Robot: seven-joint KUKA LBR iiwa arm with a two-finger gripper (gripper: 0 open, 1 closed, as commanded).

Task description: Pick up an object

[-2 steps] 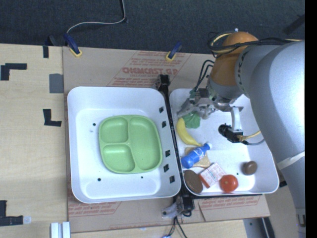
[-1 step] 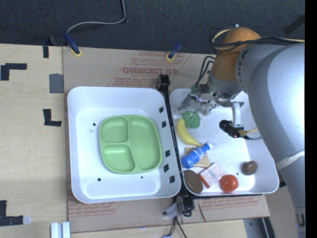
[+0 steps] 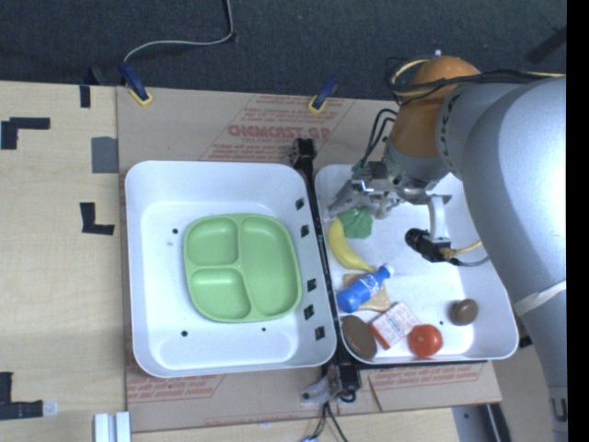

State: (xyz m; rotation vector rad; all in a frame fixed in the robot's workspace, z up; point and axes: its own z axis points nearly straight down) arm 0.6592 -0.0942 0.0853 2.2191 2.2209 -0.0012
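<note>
Two white bins sit side by side on a cardboard sheet (image 3: 267, 132) laid over the wooden bench (image 3: 51, 247), with dark carpet beyond the far edge. At the far left corner of the right bin (image 3: 488, 343), the gripper (image 3: 368, 201) hangs over a green object (image 3: 357, 224), which lies on the bin floor just below it; whether it touches the object cannot be told. A banana (image 3: 343, 247) lies just beside the green object along the bin's left wall, and a blue bottle (image 3: 363, 288) with a white cap lies next to the banana's near end. Toward the near edge lie a brown oval object (image 3: 360, 337), a red-and-white packet (image 3: 396, 323), a tomato (image 3: 424, 340) and a small brown ball (image 3: 463, 312), the last well apart from the gripper. The left bin (image 3: 152, 339) holds a green divided plate (image 3: 243, 267) at its middle. Yellow clamps (image 3: 136, 90) grip the cardboard's far edge.
</note>
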